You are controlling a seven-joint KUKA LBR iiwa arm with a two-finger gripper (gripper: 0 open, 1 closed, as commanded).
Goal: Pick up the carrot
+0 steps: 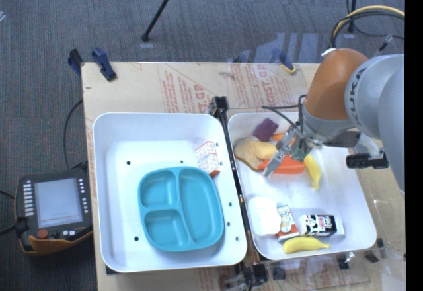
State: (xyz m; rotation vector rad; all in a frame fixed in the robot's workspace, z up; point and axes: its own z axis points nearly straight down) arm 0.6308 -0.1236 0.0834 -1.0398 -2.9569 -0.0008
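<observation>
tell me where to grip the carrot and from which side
Grip the carrot across its thick middle, coming from above. It lies flat, long axis left to right, with a tan food piece at one end and a banana at the other, so the ends are crowded.

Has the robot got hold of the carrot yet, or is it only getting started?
Done: the hand has reached into the right bin and sits right over the carrot. In hand: closing in for the grab. Left: the carrot lies on the bin floor, so gripping and lifting remain.
</observation>
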